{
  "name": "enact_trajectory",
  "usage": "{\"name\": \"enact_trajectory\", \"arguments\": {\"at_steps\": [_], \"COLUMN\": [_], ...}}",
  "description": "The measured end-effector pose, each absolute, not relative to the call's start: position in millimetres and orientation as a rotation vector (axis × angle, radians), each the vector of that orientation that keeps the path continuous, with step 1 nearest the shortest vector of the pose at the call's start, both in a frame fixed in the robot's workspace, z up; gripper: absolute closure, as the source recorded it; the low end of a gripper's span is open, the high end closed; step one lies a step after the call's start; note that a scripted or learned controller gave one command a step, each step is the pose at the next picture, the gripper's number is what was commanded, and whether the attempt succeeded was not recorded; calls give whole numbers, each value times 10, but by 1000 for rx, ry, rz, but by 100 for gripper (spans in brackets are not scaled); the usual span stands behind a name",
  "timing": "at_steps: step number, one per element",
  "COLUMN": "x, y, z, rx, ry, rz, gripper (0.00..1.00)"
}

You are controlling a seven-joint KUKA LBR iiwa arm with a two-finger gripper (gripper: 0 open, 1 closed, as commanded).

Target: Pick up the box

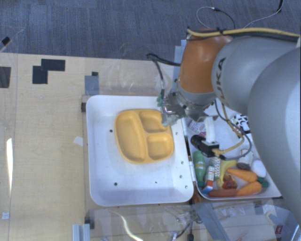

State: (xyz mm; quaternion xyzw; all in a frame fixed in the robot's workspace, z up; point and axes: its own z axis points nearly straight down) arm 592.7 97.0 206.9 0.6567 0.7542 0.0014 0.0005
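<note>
Among right-bin (277,190) clutter, box (214,171) lies lengthwise, near-far.

Yellow divided tray (143,135) in left bin (101,188) — arm (221,61) above its rim

Arm (254,80) cut off by right and top edges, covering most of right bin (275,190). Claw (170,114) mostly hidden under wrist; fingers too small and blurred to tell apart. Yellow tray's (141,136) upper right corner tucked beneath claw. Items in right bin crowded and overlapping: carrots (247,181) clear enough, small labelled packages (214,169) too blurred to read, no box clearly made out. Tabletop (42,155) cut by left and bottom edges. Cables (221,14) running out past top edge.
</note>
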Motion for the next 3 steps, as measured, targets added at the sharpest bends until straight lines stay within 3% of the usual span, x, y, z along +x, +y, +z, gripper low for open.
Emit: {"name": "enact_trajectory", "arguments": {"at_steps": [1, 2, 3], "x": [6166, 6166, 6275], "y": [556, 560, -277], "z": [1950, 1951, 1855], "rx": [2609, 2608, 2652], "ry": [1748, 1749, 1679], "rz": [3, 4, 5], "gripper": [100, 0, 0]}}
